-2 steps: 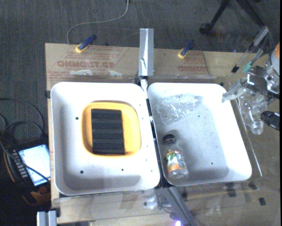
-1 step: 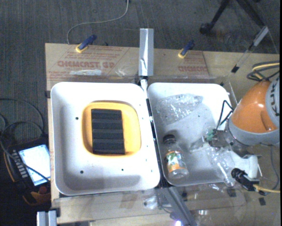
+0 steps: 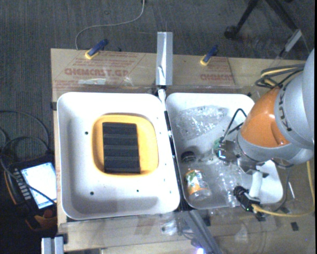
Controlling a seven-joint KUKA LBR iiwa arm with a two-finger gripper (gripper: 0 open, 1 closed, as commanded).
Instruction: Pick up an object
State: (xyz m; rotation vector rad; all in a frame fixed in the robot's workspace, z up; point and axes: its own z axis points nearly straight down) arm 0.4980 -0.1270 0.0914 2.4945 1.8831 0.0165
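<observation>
Cardboard under the bins bears faint red lettering, unreadable here.

Looks like a robotics lab. Plywood bench with clamps at its far edge, loose cables on grey carpet, office-chair base beyond.

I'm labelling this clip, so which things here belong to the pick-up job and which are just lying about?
Part of the job:
- tool, low over the right bin
- small bottle
- crumpled clear plastic
- small dark round thing
- yellow tray with black insert in the left bin

Just lying about:
- blue clamps
- tablet
- cables
</observation>
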